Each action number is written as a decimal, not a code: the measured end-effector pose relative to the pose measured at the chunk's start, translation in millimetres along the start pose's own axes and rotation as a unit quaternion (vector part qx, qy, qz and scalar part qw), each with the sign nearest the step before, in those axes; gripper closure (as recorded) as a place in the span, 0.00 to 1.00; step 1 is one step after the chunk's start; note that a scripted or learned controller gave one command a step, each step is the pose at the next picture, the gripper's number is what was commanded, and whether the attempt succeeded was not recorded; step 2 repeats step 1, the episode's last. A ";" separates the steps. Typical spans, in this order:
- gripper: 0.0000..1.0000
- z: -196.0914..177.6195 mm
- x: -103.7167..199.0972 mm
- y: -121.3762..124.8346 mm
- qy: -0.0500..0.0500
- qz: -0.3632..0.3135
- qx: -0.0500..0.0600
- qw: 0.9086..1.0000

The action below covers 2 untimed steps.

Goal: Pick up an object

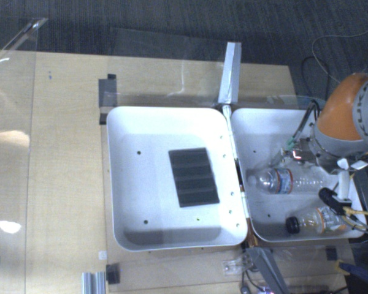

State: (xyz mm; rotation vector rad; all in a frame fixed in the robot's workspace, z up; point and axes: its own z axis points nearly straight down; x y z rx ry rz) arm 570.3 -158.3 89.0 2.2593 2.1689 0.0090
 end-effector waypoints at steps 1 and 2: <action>0.00 -1.7 42.9 -41.5 0.000 -0.094 -0.003 0.996; 0.00 -1.7 42.9 -41.5 0.000 -0.094 -0.003 0.996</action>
